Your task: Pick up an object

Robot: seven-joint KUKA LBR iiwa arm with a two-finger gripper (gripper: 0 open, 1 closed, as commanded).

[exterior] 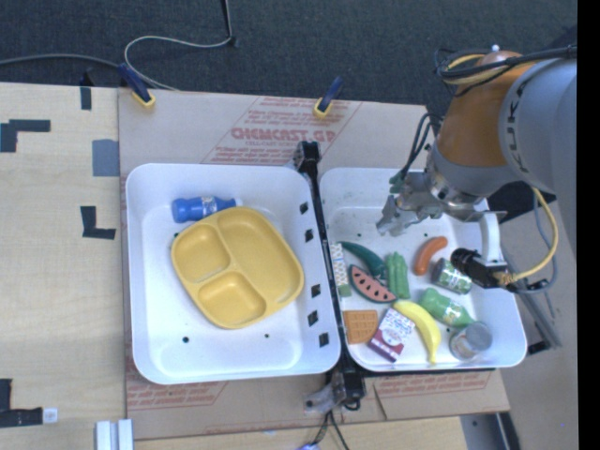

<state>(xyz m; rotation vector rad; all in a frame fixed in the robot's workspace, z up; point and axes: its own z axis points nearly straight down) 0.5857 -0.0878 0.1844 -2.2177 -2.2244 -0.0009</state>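
Bright, even overhead light — soft shadows, slightly blurry, low-resolution picture.

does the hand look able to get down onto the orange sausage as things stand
Probably yes. The hand hovers in the right bin, just left of the orange sausage, which lies uncovered with bare floor around it.

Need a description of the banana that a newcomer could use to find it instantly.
Start at the right-hand white bin, the one crowded with toy food under the gripper. Go to its near edge: the banana lies there at a slant, between a small red-and-white packet and a green bottle. It is the bin's sole yellow item, long and curved.
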